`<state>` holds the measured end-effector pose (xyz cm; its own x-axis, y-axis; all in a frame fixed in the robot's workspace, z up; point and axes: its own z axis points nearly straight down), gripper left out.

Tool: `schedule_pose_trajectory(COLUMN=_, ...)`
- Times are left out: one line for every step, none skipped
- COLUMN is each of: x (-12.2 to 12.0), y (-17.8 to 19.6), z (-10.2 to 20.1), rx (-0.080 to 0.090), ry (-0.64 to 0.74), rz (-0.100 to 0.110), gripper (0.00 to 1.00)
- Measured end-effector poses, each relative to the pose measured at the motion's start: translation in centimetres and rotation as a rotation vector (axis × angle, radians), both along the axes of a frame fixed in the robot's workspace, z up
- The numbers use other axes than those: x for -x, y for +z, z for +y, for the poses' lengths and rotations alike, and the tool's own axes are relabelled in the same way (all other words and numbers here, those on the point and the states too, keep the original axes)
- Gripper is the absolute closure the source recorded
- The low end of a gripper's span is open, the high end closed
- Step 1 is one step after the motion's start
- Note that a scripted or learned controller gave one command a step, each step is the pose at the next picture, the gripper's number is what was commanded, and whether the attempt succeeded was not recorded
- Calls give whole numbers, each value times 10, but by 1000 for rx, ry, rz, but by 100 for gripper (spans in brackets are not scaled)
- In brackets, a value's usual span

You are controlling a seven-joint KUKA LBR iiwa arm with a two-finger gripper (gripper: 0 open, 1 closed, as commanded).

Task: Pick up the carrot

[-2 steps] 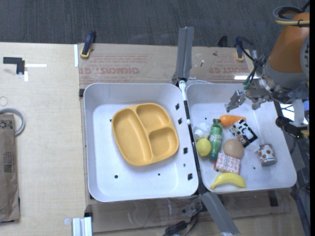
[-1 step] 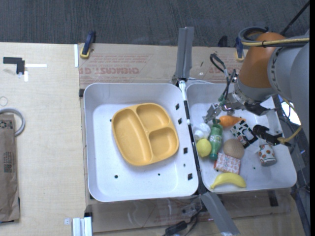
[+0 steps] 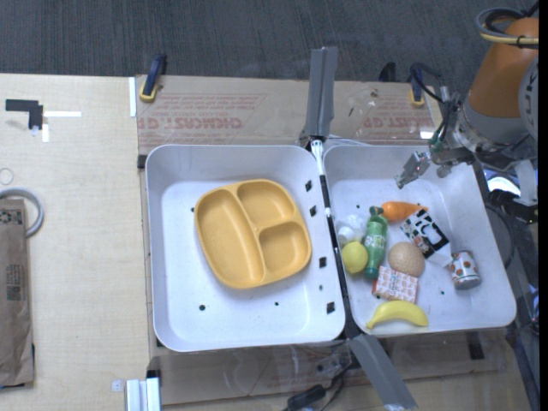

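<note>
The short orange tapered carrot point(image 3: 400, 211) lies in the right white bin point(image 3: 492, 229), touching the green plastic bottle point(image 3: 375, 234). The two-finger gripper point(image 3: 413, 169) hovers just above-right of the carrot, holding nothing, apparently staged for descent.

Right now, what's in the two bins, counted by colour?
Orange: 1, the carrot
Yellow: 3, the plate, lemon, banana
Green: 1, the bottle
Tan: 1, the egg-shaped ball
Mixed prints: 3, the black-and-white packet, red-patterned packet, small can
Total: 9
</note>
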<state>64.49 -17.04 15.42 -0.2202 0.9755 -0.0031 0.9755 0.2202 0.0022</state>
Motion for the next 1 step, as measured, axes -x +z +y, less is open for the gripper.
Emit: schedule_pose_trajectory(x=14, y=-62, z=49, rx=-1, ry=175, rz=3, gripper=0)
